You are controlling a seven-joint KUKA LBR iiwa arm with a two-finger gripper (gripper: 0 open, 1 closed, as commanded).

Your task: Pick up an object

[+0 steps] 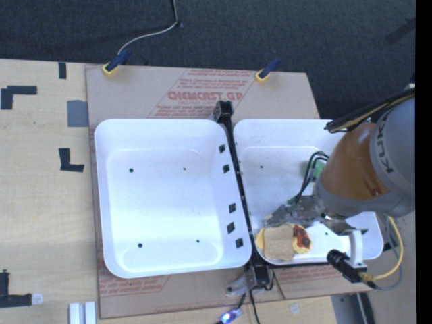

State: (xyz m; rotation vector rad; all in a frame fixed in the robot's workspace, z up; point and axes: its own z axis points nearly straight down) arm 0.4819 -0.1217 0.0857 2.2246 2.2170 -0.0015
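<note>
Reaching low into the right bin point(270, 140), gripper point(291, 216) poised just above the pale object point(277, 243) and red-yellow piece point(301, 238) crowding its near-left corner. Jaw state impossible to tell.

A brown cardboard sheet point(202, 93) is clamped to the counter point(40, 181) by two blue-yellow clamps point(116, 61) at its far edge.

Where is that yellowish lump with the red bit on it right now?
The yellowish lump lies in the near left corner of the right bin, beside the divider between the two bins, just below the robot's hand.
</note>
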